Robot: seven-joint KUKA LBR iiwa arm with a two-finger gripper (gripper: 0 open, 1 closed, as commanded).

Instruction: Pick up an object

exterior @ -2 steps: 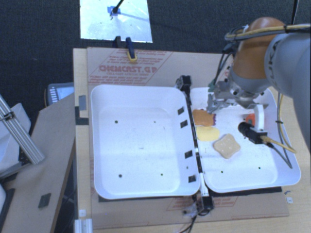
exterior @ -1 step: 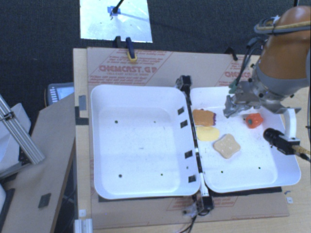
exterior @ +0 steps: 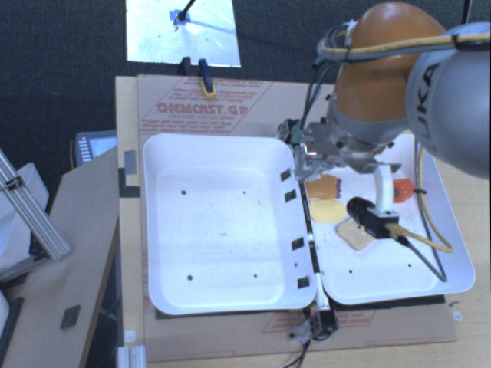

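- The gripper was seen low over the right bin, near its left wall.
- Whether it was released or clenched could not be told.
- An orange piece, a yellow disc and a tan piece were laid close together in that bin, beside the gripper.
- A red piece was set further right.
- The left bin was placed alongside.

A single camera sat fixed above the table, looking down at a slant from moderate range. It took in the left bin and the right bin, with the arm looming close at the right.
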